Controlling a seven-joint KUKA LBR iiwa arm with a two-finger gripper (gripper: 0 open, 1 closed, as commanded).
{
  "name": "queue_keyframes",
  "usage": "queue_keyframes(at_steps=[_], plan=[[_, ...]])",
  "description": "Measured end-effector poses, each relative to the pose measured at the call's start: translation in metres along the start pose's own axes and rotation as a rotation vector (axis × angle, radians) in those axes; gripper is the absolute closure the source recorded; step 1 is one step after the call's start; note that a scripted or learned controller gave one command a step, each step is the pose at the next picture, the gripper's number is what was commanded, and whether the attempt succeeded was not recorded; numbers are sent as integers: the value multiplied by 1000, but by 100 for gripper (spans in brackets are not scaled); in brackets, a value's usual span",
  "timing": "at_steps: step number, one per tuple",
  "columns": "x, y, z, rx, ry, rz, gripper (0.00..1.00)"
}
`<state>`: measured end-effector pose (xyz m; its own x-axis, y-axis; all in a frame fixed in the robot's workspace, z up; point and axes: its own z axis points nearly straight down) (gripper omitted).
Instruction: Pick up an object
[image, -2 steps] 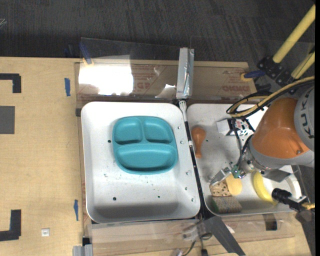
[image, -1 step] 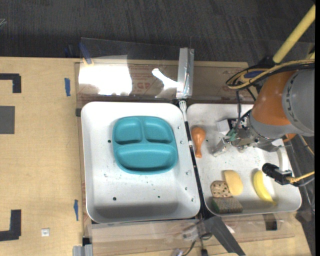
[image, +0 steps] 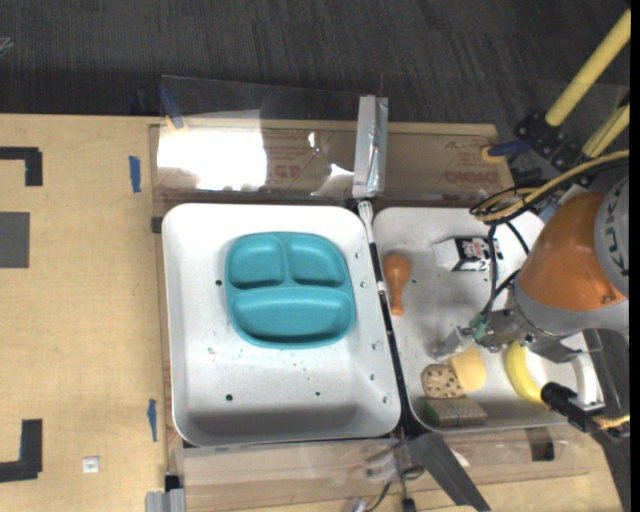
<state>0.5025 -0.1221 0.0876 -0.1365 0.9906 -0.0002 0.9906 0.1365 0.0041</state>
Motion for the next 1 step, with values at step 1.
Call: queue_keyframes(at_steps=[1], plan=[[-2, 2, -10, -7, -5, 1, 100]])
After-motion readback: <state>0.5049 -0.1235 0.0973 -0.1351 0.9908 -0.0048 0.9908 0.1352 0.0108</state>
